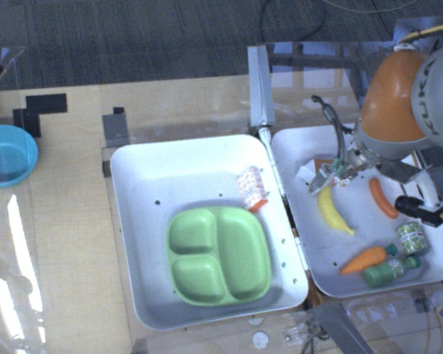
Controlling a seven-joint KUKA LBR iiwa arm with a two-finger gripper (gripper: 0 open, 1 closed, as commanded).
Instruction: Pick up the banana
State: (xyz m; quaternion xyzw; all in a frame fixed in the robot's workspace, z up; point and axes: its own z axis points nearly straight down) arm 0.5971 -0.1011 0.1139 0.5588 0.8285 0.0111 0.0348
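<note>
- The banana (334, 211), yellow and gently curved, is lying on the floor of the right bin (314, 277), running from upper left to lower right.
- The hand (335, 171) is hovering just over the banana's upper end; whether its fingers are apart or together cannot be told.
- The arm (405, 101), grey with an orange band, is reaching in from the right.
- A carrot (363, 260), a green bottle (389, 269), a can (411, 238) and an orange sausage (382, 197) are lying near the banana in the same bin.
- The left bin (138, 182) is holding a green tray (217, 254) and a small wrapper (251, 187).
- A blue bowl (1, 154) is sitting on the pale wooden worktop (65, 271), far left, with dark carpet beyond.
</note>
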